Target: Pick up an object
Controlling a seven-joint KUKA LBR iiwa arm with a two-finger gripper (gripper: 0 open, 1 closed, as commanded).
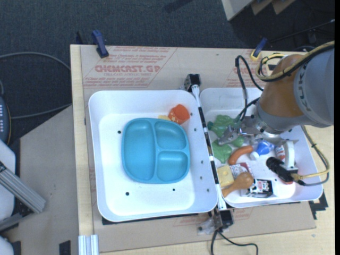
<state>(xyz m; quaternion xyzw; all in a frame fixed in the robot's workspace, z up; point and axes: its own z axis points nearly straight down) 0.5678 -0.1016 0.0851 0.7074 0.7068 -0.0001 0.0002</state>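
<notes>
The arm reaches in from the right and hangs low over the right bin, its tool pointing left over the clutter near that bin's left wall. Whether the tool is apart or together cannot be told; the metal parts blur into the toys beneath.

The nearest candidates lie right under and beside it: a green toy just behind the tool and an orange sausage just in front, its long axis running slantwise from lower left to upper right. A tan piece sits further forward.

In the left bin a blue tray and an orange toy lie well apart from the tool.
</notes>
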